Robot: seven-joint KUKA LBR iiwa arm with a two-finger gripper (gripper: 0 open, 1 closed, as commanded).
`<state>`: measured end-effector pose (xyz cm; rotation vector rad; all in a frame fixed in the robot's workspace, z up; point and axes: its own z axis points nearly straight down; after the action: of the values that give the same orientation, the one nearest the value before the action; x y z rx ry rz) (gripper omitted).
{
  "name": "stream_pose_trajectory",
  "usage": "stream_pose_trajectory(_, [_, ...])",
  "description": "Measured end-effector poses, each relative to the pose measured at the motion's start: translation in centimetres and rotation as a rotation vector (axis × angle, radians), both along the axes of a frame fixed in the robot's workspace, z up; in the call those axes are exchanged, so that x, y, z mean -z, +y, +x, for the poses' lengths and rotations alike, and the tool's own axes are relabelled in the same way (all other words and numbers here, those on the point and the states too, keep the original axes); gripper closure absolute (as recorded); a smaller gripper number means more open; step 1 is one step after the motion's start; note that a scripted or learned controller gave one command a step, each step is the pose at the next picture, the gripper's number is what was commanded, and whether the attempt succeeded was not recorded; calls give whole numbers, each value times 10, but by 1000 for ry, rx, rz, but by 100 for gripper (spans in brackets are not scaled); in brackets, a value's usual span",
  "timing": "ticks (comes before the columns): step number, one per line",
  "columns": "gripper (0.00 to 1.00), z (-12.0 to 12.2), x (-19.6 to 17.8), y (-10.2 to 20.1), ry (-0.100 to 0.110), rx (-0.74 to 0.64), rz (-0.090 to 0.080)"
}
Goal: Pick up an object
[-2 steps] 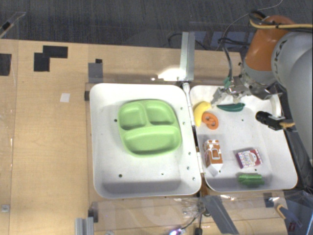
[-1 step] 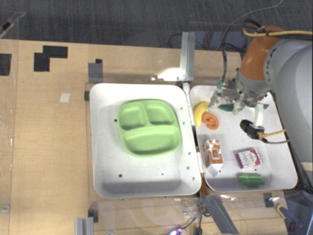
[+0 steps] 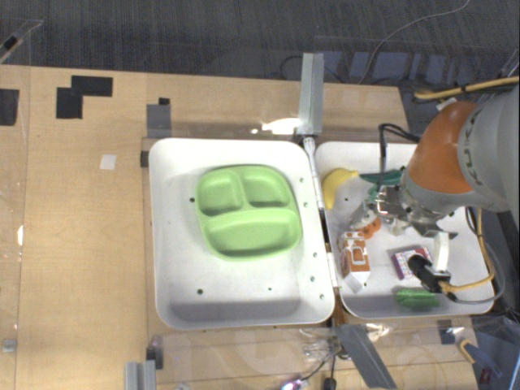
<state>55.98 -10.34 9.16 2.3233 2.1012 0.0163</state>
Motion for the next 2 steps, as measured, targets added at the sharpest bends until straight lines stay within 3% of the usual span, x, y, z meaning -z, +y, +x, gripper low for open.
stream_pose_trajectory(1, [100,3,-11,2,-7,-4,1])
stream_pose_trajectory(2, [100,-37,-186,38,9,-48,-1])
